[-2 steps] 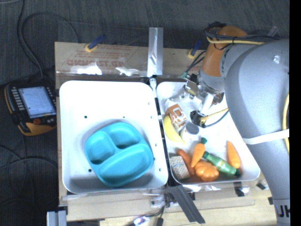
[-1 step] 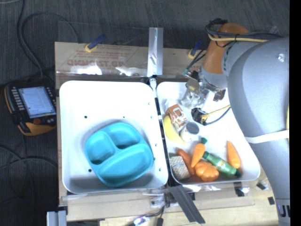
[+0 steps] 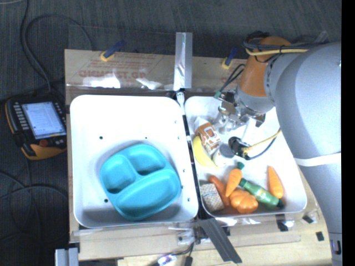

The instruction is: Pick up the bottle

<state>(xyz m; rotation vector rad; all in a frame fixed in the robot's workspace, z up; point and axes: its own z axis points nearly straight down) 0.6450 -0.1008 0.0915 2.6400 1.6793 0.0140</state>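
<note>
Hovering at the bin's [image 3: 288, 148] twelve o'clock, the gripper [image 3: 232, 127], closure indiscernible, risks snagging the carrot [image 3: 233, 180] crowding the bottle [image 3: 258, 193].

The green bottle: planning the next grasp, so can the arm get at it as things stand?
Probably yes. The green bottle lies uncovered near the right bin's front edge, though carrots crowd against it, leaving the jaws little room.

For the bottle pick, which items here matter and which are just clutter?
Belongs to the job:
- green bottle, lying in the right bin
- pincer, above that bin's far half

Just lying about:
- banana
- carrots
- orange pepper-like piece
- blue divided plate in the left bin
- handheld controller off the bench
</note>
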